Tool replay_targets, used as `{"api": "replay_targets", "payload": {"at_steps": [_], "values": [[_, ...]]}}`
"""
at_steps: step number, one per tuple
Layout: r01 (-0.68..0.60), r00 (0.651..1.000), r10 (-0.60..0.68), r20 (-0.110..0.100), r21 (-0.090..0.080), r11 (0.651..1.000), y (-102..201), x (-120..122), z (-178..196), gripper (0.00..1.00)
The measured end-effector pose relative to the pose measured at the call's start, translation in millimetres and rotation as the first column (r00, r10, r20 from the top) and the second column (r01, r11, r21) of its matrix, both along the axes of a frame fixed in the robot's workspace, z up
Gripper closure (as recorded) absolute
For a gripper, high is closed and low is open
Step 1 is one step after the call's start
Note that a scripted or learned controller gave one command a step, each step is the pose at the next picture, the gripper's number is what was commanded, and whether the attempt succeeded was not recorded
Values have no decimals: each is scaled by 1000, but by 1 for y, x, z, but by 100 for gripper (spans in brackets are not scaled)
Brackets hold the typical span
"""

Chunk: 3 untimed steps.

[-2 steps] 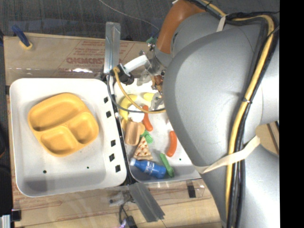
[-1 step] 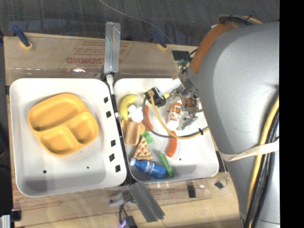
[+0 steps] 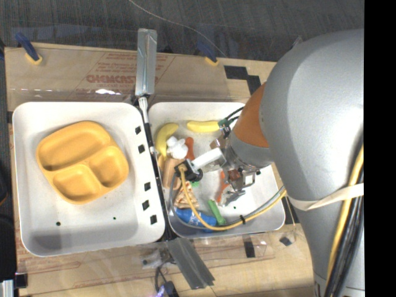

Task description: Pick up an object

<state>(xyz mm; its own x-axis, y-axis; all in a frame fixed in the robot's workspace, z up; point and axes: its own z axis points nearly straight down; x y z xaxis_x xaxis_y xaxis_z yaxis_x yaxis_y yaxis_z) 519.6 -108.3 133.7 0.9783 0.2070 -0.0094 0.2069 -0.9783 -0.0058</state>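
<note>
My gripper (image 3: 234,190) hangs low over the right bin (image 3: 269,193), right of its middle, above the bin's white floor. Several small things lie in that bin's left half: a yellow banana (image 3: 204,127) at the back, a yellow rounded piece (image 3: 164,138), a white object (image 3: 176,147), an orange stick (image 3: 189,145), a brown piece (image 3: 168,173), a green piece (image 3: 215,212) and a blue piece (image 3: 187,218) at the front. The green piece lies just front-left of the gripper. I see nothing held between the fingers.
A yellow divided plate (image 3: 81,159) lies in the left bin (image 3: 37,228). The arm's grey bulk covers the right bin's right side. A raised divider with black clips (image 3: 147,166) separates the two bins.
</note>
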Motion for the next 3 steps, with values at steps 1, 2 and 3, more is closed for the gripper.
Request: {"api": "replay_targets", "payload": {"at_steps": [1,2,3], "values": [[2,1000,-2,5,-1,1000,9,45,3,0],[-5,1000,5,0,0,1000,10,44,11,100],[-1,1000,1,17,-3,1000,27,16,150,100]]}}
